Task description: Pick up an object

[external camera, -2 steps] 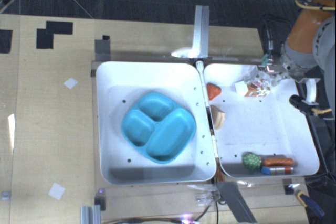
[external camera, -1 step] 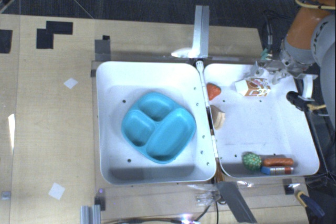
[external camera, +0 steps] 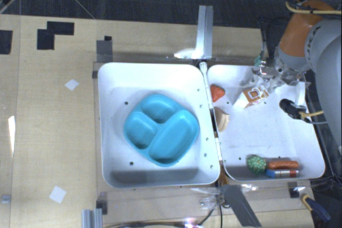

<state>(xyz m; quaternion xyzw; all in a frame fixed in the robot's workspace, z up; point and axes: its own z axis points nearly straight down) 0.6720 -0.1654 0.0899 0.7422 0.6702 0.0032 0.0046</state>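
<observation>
My gripper [external camera: 256, 92] hangs over the far part of the right bin [external camera: 278, 131], below the grey arm with its orange band [external camera: 296, 34]. A small orange-and-white patch sits at its tip; whether that is a held thing or part of the gripper is unclear. Left of it, against the bin's left wall, lies a small orange-red object [external camera: 217, 93]. A beige and brown object [external camera: 222, 120] rests further down that wall. Near the front edge sit a green knobbly ball [external camera: 256, 164] and an orange and red stick-shaped object [external camera: 283, 167].
The left bin [external camera: 115, 115] holds a blue divided plate [external camera: 162, 128]. A metal post [external camera: 205, 32] stands behind the divider between the bins. Black cable loops [external camera: 294, 108] hang at the right bin's right side.
</observation>
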